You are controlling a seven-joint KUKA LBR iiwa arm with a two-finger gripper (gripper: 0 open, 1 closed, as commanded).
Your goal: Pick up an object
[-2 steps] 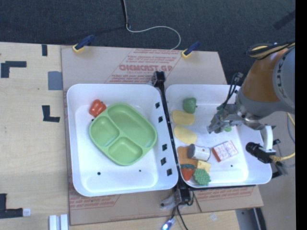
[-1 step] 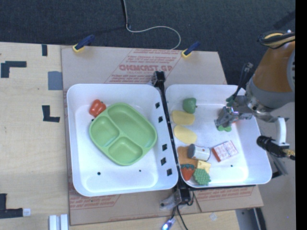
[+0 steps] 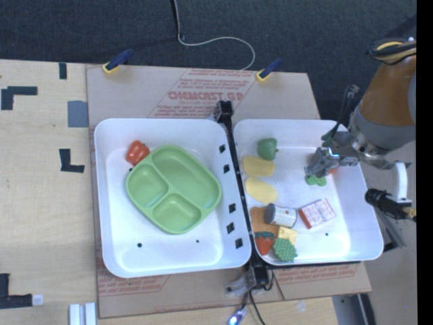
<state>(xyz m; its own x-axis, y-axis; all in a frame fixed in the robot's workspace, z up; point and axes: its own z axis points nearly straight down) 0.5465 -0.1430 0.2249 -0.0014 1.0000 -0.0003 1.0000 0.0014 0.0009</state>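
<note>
The tool [image 3: 318, 166] hangs over the right bin [image 3: 352, 249], right on top of a small green piece [image 3: 314, 179] by the bin's far right side (grasping it or not, I cannot tell). Left of it sit a green pepper [image 3: 267, 147] and two yellow pieces [image 3: 259, 177]. A red-and-white box [image 3: 316, 213] lies nearer. Left bin [image 3: 111, 235]: green divided plate [image 3: 173, 189], red toy [image 3: 137, 152].

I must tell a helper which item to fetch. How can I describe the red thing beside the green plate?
Look in the left bin. Beside the green plate, at its upper left edge, lies a small red toy, the only red thing in that bin.
</note>
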